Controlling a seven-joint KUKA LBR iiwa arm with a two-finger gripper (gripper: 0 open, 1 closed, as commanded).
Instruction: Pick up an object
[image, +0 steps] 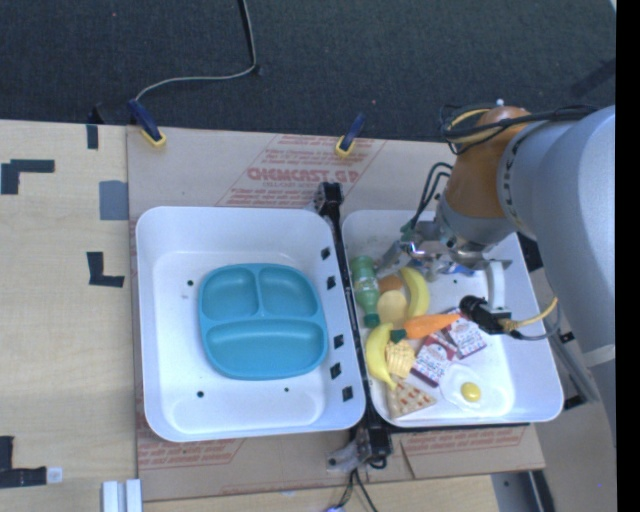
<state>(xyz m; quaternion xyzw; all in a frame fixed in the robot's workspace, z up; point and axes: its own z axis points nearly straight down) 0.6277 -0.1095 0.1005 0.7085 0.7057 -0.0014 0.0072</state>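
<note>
Fried egg (467, 390) at right bin's front, end effector (425, 258) above banana (414, 291), grip unclear

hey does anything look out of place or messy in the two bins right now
Nothing is spilled or damaged. The right bin holds toy food heaped together, a carrot lying across the pile. The blue divided plate sits flat in the left bin.

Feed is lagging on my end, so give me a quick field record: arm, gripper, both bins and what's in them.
arm: reaching in from the right, over the right bin
gripper: low over the toy pile, finger state unclear
left bin: blue divided plate
right bin contents: bananas, carrot, green bottle, fried egg, small packets
held object: none visible
</note>
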